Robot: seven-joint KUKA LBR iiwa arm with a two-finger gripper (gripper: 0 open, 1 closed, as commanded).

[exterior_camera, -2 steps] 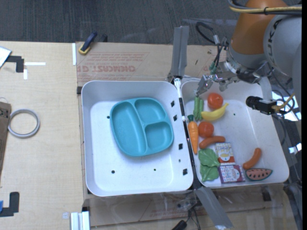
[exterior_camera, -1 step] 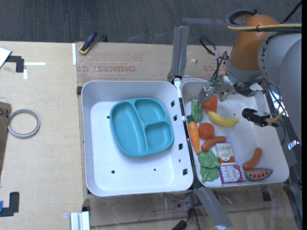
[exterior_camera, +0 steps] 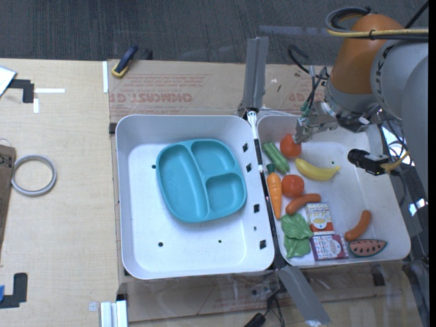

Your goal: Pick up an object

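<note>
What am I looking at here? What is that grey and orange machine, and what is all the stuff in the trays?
One camera looks down at a slant on a bench with two white bins. The grey machine with an orange band is a robot arm reaching in from the right. Its gripper hangs over the right bin, near a tomato. That bin holds toy food: a banana, a carrot, sausages, a watermelon slice. The left bin holds a blue divided plate. I see nothing between the fingers.
</note>
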